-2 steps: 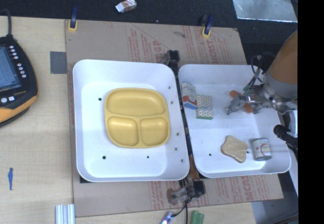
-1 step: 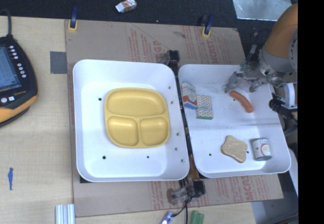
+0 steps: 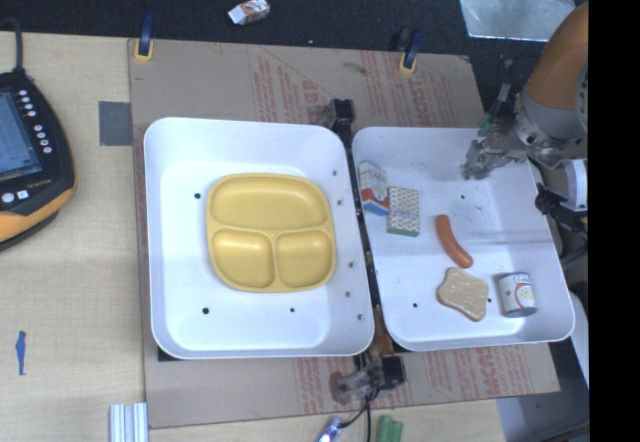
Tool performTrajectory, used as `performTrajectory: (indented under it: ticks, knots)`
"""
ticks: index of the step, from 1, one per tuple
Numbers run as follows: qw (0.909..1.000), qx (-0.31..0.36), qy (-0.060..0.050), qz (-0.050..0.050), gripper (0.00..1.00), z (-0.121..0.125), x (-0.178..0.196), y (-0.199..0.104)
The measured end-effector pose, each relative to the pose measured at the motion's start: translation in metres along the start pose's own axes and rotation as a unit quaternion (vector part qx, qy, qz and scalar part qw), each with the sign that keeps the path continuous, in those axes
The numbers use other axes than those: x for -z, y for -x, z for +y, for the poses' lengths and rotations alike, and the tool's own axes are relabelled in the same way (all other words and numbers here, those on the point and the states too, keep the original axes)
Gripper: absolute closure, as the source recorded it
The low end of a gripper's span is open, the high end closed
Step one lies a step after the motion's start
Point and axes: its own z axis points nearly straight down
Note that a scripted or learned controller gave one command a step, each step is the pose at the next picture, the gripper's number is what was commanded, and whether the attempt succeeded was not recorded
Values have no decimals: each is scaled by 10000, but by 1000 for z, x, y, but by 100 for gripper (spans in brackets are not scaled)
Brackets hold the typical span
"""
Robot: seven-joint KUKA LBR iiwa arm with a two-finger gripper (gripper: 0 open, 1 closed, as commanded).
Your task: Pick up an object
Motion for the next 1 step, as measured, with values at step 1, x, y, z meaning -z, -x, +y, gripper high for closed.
performTrajectory:
  ticks: [1]
  knots:
    - [10000,-23,-12,-4,100,-46,-20,-12]
